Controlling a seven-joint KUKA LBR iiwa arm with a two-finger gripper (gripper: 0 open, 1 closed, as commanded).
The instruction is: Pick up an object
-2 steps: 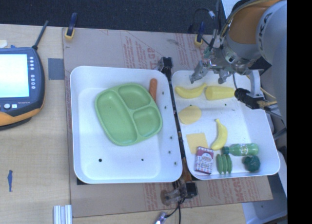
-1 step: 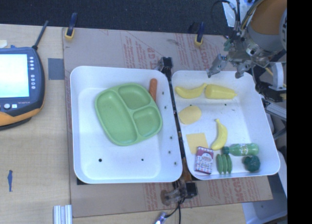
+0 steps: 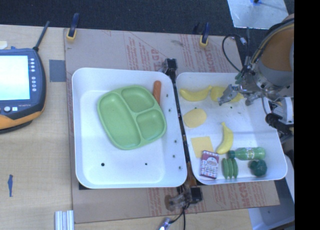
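My gripper (image 3: 235, 94): it hangs over the upper part of the right bin (image 3: 277, 139), reaching in from the right edge of the view. Two grey fingers (image 3: 225, 96) point left and slightly down, spread a little way apart.
My hold: nothing sits between the fingers that I can make out. Their tips are just beside a yellow piece (image 3: 218, 93) near the bin's top wall; whether they touch it I cannot tell.
My arm (image 3: 277, 54): grey with the orange band above the wrist, cables looping around it.
Right bin, upper part: a curved yellow piece (image 3: 195, 94) lies left of my fingertips, near the top wall.
Right bin, middle: a round pale yellow object (image 3: 194, 118), a banana (image 3: 225, 138) lying at a slant, and a flat yellow square (image 3: 202, 144).
Right bin, lower part: a small red and white carton (image 3: 209, 165), a green ridged item (image 3: 229, 168), a green bottle (image 3: 248, 153) on its side, and a dark green round thing (image 3: 258, 167).
Left bin (image 3: 85, 124): a green divided plate (image 3: 132, 117) lies in it, with an orange sausage-shaped item (image 3: 157, 92) just beside the plate's upper right edge.
Bench, far left: a control pendant (image 3: 20, 86) with a lit screen.
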